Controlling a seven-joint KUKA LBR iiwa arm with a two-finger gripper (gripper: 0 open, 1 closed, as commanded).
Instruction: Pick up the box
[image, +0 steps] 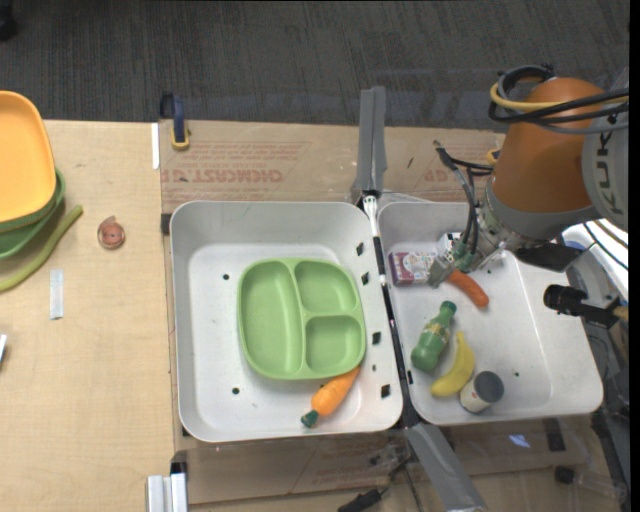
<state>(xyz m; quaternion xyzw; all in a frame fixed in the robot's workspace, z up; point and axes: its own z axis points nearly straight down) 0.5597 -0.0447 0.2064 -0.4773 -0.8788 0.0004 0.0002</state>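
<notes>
The box (409, 266) is small, purple and white, and lies flat at the back left of the right bin (545, 345). My gripper (456, 260) hangs low just to the box's right, right at its end, under the orange wrist band. A small orange carrot (469, 288) lies directly below the gripper. The arm's body hides the gripper's upper part.
In the right bin, a green bottle (433, 340), a banana (455, 368) and a small can (482, 391) lie toward the front. The left bin (200, 330) holds a green divided plate (300, 318) and a carrot (332, 393). Orange and green dishes (22, 180) sit at the bench's far left.
</notes>
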